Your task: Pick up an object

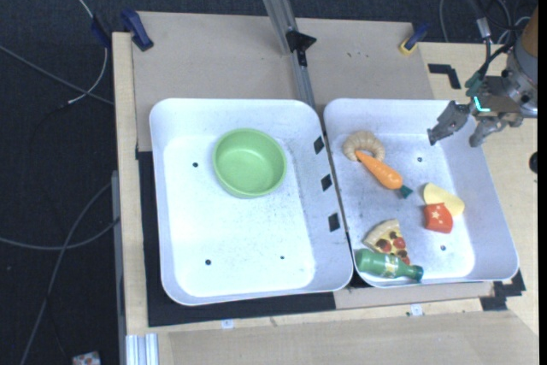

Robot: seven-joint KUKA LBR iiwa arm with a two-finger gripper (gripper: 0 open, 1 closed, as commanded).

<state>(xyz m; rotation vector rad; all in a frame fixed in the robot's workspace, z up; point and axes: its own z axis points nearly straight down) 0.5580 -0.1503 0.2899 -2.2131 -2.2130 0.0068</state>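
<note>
Clearly the gripper (pixel 462 129) hangs with fingers spread and nothing between them, over the upper right corner of the right bin (pixel 504 209). Nearest, at about seven o'clock from it, lie the yellow wedge (pixel 445 198) and red piece (pixel 438 218); the carrot (pixel 379 170), farther at eight o'clock, runs ten to four.

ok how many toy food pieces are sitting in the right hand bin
6, all in the right bin: a croissant at upper left, a carrot touching it, a yellow piece against a red one, a pizza slice, and a green bottle at the front edge.
</note>
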